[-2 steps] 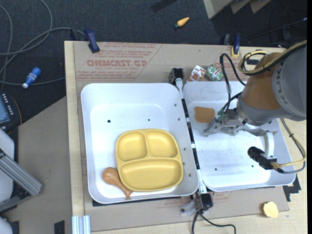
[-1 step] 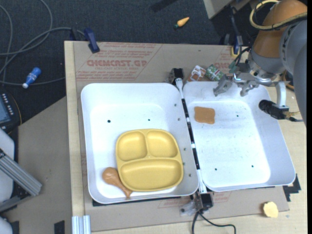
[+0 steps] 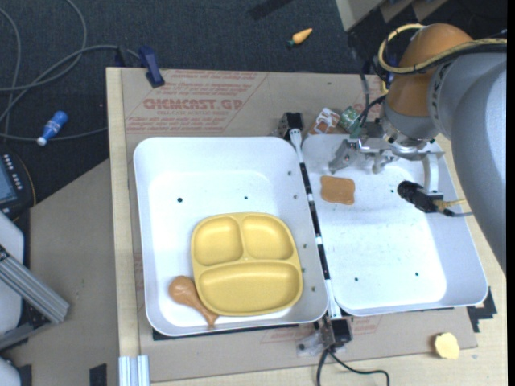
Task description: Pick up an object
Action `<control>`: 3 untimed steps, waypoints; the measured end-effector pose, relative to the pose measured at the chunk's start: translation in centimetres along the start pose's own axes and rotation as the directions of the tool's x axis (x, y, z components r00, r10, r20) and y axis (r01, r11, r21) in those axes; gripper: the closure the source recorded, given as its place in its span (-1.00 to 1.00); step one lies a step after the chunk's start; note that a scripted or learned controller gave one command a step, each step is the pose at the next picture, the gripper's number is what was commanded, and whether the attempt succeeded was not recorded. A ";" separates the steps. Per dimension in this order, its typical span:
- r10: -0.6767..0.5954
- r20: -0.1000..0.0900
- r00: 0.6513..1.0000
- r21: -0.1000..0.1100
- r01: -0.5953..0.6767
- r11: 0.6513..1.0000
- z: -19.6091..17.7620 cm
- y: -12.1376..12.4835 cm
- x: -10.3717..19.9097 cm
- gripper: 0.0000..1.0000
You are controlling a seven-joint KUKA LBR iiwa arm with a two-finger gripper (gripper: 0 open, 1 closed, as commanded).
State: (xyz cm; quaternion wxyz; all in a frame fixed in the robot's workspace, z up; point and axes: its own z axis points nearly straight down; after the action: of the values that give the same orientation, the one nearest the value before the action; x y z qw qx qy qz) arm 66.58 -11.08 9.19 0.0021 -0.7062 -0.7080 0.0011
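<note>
- Over the right bin's far end I see my gripper hanging low, with a small tan toast-like piece just beside it, lying flat on the bin floor near the divider.
- Whether the jaws are spread or closed, I cannot tell from this angle.
- I judge that piece light, stiff and thin, so I'd pinch it across its short edges.
- Left bin holds a yellow divided tray, bulkier and smooth, and a drumstick toy touching its corner.
</note>
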 end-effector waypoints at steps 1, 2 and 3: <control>0.003 0.000 1.000 0.000 -0.003 1.000 0.8 -2.9 1.5 -1.00; 0.002 0.002 1.000 -0.006 -0.002 1.000 0.7 -2.5 1.0 -1.00; 0.003 0.001 1.000 -0.003 -0.003 1.000 0.7 -3.1 1.4 -1.00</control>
State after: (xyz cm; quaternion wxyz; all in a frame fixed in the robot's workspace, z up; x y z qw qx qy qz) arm 63.48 -9.73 8.48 0.0007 -0.7072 -0.7070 0.0007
